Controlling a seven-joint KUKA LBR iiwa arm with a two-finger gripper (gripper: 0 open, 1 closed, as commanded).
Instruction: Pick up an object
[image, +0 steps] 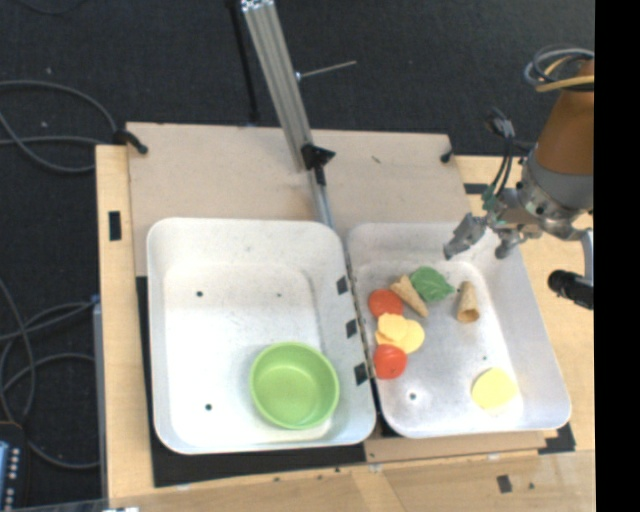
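While the open, empty end effector (483, 238) hovers over the right white bin's (520, 330) far edge, a small tan cone (467, 302) lies there; black floor surrounds the wooden bench (225, 165).

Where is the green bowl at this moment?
The green bowl sits in the left bin, near its front right corner, close to the divide from the right bin holding the small toy foods.
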